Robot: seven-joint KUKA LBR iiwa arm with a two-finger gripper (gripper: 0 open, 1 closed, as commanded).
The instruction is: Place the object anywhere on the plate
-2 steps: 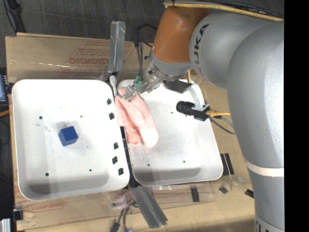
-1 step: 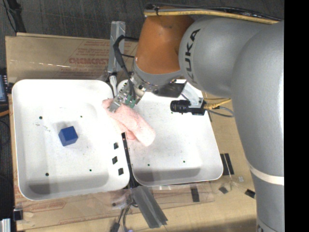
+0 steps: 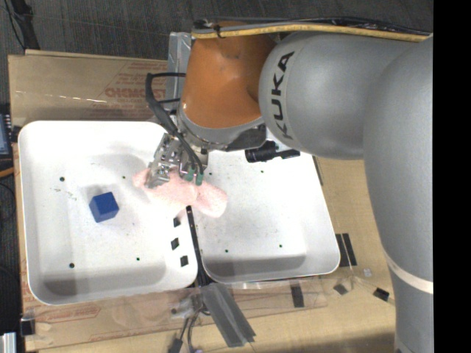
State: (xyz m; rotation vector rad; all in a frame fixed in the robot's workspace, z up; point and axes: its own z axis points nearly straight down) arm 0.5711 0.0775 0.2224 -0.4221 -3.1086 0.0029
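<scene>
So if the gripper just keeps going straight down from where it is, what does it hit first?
Most likely the pink plate: the gripper points down over its upper-left part, at the seam between the two bins. Depth is hard to judge. The blue cube sits well off that line.

The arm [image 3: 316, 94] is covering the far edge of the right bin [image 3: 294, 267] and is running off the picture's right edge. The pink plate [image 3: 210, 197] is appearing blurred.

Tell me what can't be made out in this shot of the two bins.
- Claw, camera view: fingers too small and cluttered to read.
- Pink thing: pale and blurred, its top edge under the claw; whether it's the plate is unclear.
- Right bin: far side covered by the arm.
</scene>
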